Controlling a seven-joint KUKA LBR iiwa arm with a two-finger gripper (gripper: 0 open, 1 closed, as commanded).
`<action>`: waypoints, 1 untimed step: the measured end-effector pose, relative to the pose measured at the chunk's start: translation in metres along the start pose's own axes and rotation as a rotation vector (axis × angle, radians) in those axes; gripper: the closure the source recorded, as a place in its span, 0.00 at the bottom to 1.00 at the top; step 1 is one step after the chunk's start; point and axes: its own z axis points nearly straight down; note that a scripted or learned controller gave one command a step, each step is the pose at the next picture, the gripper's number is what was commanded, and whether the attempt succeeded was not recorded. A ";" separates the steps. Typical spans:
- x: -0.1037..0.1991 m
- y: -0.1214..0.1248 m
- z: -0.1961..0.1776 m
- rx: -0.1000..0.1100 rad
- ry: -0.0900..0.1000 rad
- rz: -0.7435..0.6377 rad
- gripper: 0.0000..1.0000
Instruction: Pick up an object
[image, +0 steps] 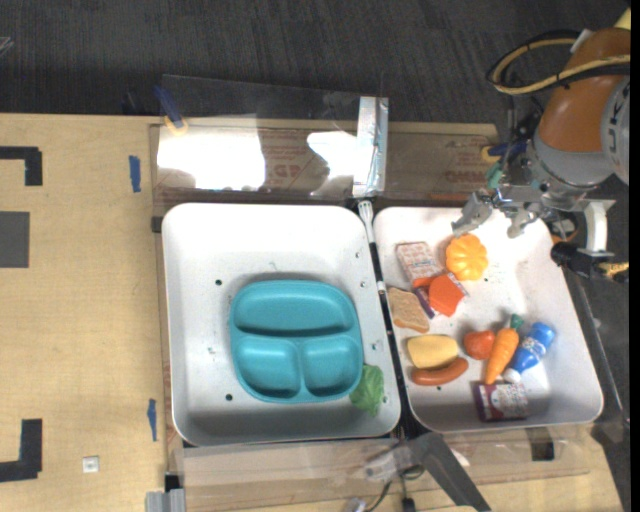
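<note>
The gripper (497, 213) hangs over the far edge of the right bin (575, 345), its two fingers spread apart with nothing between them. One fingertip sits near the bin's back rim toward the divider, the other just above and to the right of the little orange pumpkin (466, 256), which lies in the bin just below the open fingers and apart from them.

The rest of the toy food is crowded in that same bin (quite a heap of it). Left of the pumpkin lies a pinkish packet (415, 260), and below that an orange-red block (445, 296) next to a slice of toast (407, 310). Nearer the front are a yellow potato-like piece (433, 351) resting on a hot dog sausage (439, 373), a red tomato (478, 344), a carrot (501, 354) lying at a slant, a white bottle with a blue cap (530, 350) and a dark maroon can (499, 401) on its side.

In the left bin (200, 250) sits a teal divided tray (296, 338), with a green leafy piece (368, 388) touching its near right corner.
</note>
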 end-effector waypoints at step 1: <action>-0.024 -0.006 0.091 -0.008 -0.003 -0.058 0.00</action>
